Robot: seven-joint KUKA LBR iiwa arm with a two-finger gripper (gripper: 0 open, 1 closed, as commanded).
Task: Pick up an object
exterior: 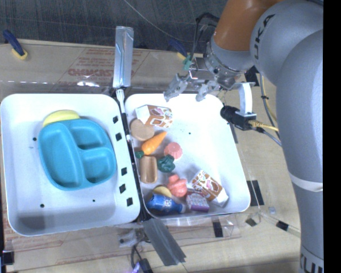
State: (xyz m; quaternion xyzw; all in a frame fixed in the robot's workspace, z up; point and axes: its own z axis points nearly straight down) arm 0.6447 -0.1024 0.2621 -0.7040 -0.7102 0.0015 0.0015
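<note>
Right white bin [227, 152], near edge: dark blue bottle-shaped toy [162, 205], small purple packet [198, 202], patterned brown-and-white carton [208, 186], pink lumpy toy [177, 185]. Mid, along the left wall: tan bread-like block [148, 169], dark green toy [167, 164], pink round piece [173, 150], orange plastic carrot [153, 143], tan round disc [140, 129]. Far left corner: second patterned carton [156, 116]. Left white bin [17, 152]: blue sectioned plastic tray [77, 154], partly over a yellow item [61, 116]. Two-finger gripper [190, 90] above the right bin's far edge, fingers apart, nothing between them.
</note>
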